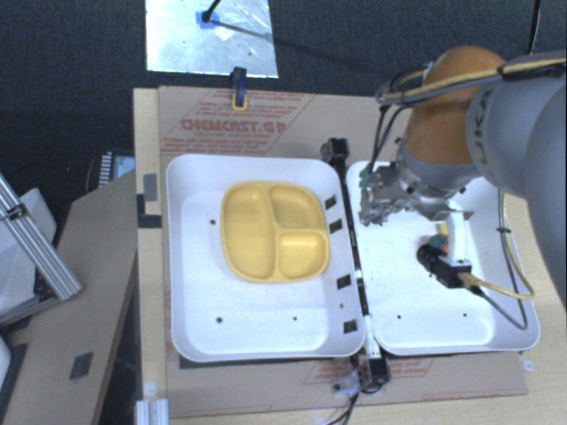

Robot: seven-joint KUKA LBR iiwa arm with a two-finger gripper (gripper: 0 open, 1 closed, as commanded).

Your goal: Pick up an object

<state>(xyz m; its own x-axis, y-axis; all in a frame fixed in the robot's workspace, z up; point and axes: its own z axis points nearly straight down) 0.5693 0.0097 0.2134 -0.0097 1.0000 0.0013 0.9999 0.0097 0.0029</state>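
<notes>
The gripper (376, 204) is hovering at the right bin's (425, 326) ten o'clock corner; its grasp cannot be told. A yellow divided plate (273, 231) is lying unlifted in the left bin (204, 326).

Grey arm (523, 122), orange band (447, 104), black cables (394, 91)

Red lettering "CHEMCAST GP" is printed on the brown protective sheet (239, 118) beneath the bins. The smaller print lines around it are illegible.
</notes>
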